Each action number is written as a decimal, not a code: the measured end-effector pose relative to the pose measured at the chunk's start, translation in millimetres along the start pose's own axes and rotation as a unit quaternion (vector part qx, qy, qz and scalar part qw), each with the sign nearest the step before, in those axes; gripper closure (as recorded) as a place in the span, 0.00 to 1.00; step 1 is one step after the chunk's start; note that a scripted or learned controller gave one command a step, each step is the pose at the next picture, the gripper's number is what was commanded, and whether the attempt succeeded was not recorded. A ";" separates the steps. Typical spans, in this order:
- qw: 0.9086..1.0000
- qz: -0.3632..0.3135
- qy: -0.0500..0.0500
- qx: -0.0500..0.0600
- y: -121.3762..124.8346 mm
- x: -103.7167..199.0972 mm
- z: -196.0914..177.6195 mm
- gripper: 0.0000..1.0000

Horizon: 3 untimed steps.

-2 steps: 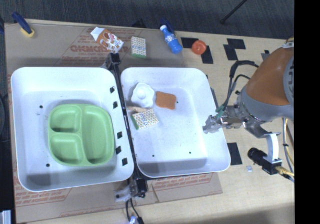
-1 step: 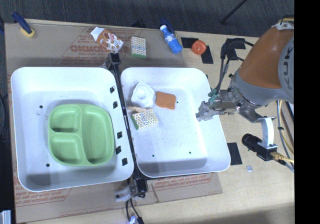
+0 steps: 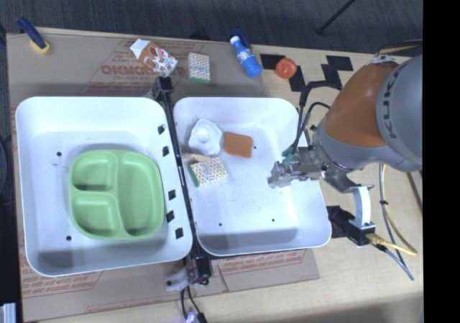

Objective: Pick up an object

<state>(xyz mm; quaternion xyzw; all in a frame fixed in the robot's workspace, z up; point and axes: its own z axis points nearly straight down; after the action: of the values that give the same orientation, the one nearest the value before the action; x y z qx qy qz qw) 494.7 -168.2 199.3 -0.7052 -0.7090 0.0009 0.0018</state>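
Note:
The right bin (image 3: 244, 239) holds three objects near its left side: a white cup-like object (image 3: 205, 136), an orange-brown block (image 3: 238, 144) just right of it, and a small patterned packet (image 3: 208, 171) below them. My gripper (image 3: 282, 174) hangs over the right part of this bin, well to the right of the orange-brown block. Nothing shows between its fingers. The grey arm with its orange band (image 3: 363, 109) reaches in from the right.
The left bin (image 3: 36, 120) holds a green divided tray (image 3: 117, 194). Behind the bins on the cardboard lie a snack bag (image 3: 153, 57), a small patterned box (image 3: 198, 67), a blue bottle (image 3: 246, 57), an orange cap (image 3: 286, 67) and a blue-yellow clamp (image 3: 33, 35).

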 end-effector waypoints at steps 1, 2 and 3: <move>1.000 0.000 0.000 -0.001 -18.3 -19.0 -11.6 1.00; 1.000 0.000 -0.001 -0.002 -17.8 -22.6 -31.6 1.00; 1.000 0.000 0.000 0.000 -18.9 -42.7 -17.7 1.00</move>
<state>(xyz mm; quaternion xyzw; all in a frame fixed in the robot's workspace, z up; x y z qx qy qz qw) 476.1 -211.1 217.0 -0.7053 -0.7089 0.0008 0.0016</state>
